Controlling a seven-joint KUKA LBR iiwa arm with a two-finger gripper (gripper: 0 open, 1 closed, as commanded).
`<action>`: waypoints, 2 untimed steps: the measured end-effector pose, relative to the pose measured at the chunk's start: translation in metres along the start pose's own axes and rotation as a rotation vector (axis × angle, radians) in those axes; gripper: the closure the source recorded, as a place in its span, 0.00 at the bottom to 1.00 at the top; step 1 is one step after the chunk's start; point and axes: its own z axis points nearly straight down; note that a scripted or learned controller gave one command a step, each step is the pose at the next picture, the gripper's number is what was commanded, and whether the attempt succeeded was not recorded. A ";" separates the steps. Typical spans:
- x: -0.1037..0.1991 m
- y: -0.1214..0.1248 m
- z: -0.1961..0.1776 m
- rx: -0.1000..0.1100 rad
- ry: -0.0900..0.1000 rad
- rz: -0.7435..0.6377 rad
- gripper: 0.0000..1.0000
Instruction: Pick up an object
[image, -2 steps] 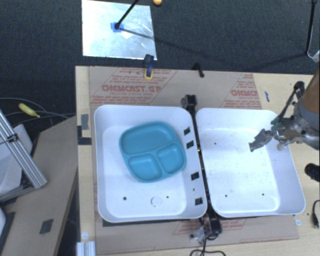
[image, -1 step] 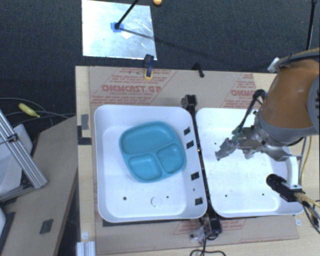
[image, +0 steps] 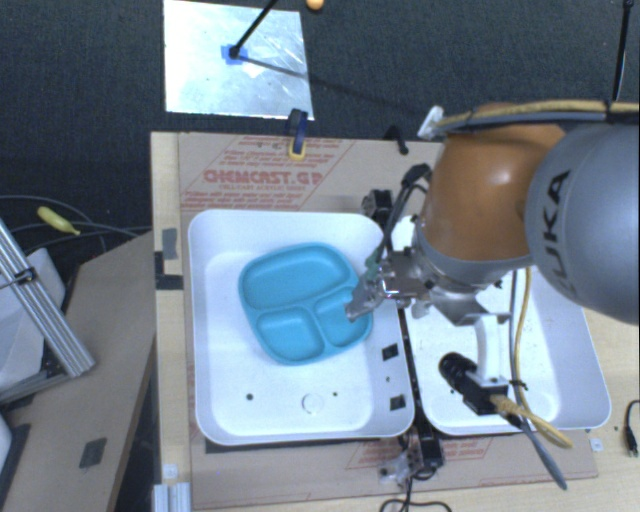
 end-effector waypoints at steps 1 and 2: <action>0.023 0.003 -0.151 -0.015 0.000 0.010 0.00; 0.021 0.002 -0.154 -0.002 -0.005 0.009 1.00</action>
